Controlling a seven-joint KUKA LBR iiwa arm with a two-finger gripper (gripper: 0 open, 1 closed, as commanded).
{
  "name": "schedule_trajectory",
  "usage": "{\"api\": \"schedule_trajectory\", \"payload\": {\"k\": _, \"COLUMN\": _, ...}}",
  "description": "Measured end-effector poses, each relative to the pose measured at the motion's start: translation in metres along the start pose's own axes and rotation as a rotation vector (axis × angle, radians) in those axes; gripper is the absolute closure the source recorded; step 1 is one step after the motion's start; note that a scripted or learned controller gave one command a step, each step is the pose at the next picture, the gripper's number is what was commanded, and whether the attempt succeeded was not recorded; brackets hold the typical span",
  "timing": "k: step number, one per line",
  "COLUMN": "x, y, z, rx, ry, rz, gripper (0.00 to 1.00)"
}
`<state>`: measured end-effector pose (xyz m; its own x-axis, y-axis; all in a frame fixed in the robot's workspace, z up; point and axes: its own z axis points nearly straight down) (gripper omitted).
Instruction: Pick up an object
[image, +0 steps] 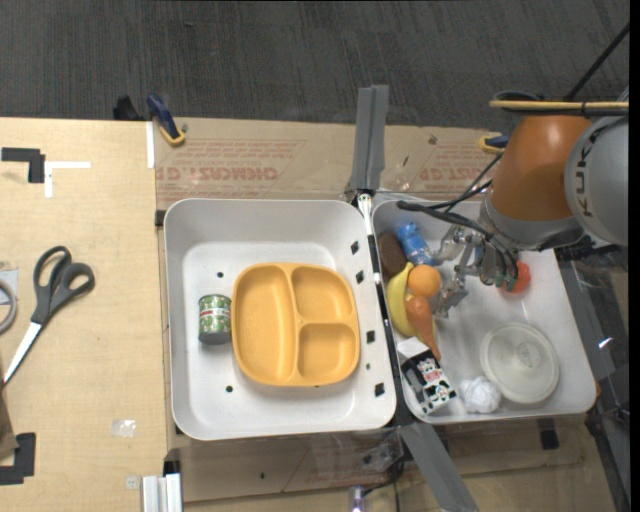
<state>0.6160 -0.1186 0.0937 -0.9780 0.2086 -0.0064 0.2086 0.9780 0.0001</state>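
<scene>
I have the gripper (470, 268) low over the right bin (575, 400), near its back edge beside the orange ball (424, 279). I cannot tell its grasp state. Nothing looks lifted, so the pick seems still ahead; 1 candidate is that ball.

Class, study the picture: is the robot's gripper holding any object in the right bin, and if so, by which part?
It cannot be told. The gripper hangs low over the right bin, beside the orange and a small red object, but no object shows clearly between its fingers.
</scene>
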Motion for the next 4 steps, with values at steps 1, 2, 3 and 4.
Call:
{"api": "schedule_trajectory", "payload": {"k": 1, "x": 0.087, "y": 0.009, "z": 0.001, "rx": 0.001, "ry": 0.005, "rz": 0.114, "gripper": 0.00}}
{"api": "schedule_trajectory", "payload": {"k": 2, "x": 0.124, "y": -0.072, "z": 0.000, "rx": -0.003, "ry": 0.004, "rz": 0.254, "gripper": 0.00}}
{"api": "schedule_trajectory", "payload": {"k": 3, "x": 0.126, "y": -0.019, "z": 0.001, "rx": 0.001, "ry": 0.006, "rz": 0.403, "gripper": 0.00}}
{"api": "schedule_trajectory", "payload": {"k": 4, "x": 0.032, "y": 0.009, "z": 0.001, "rx": 0.002, "ry": 0.004, "rz": 0.515, "gripper": 0.00}}
